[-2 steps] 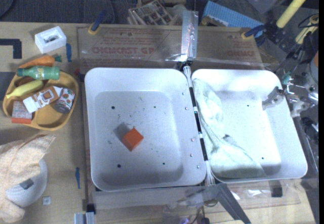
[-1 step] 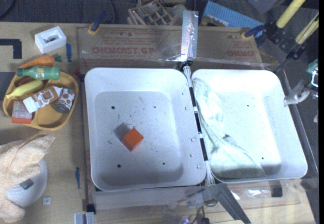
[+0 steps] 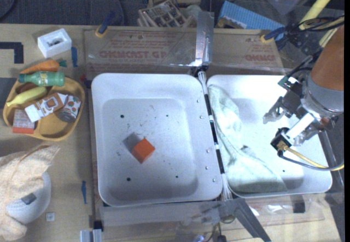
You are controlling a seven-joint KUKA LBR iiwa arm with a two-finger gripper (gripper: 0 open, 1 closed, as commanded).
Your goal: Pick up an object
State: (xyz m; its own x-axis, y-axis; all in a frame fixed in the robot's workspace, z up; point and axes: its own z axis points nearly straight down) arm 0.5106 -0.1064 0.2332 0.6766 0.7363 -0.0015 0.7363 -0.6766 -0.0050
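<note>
Over the white right bin (image 3: 257,90), fingers (image 3: 272,114) spread, holding nothing; wooden bench (image 3: 22,35) around.

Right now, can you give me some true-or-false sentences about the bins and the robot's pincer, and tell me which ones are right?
1. The orange cube lies in the left bin. True.
2. The pincer is over the left bin. False: it is over the right bin.
3. A pale cloth lies in the right bin. True.
4. The pincer holds the orange cube. False: the cube sits on the left bin's floor, apart from the pincer.
</note>
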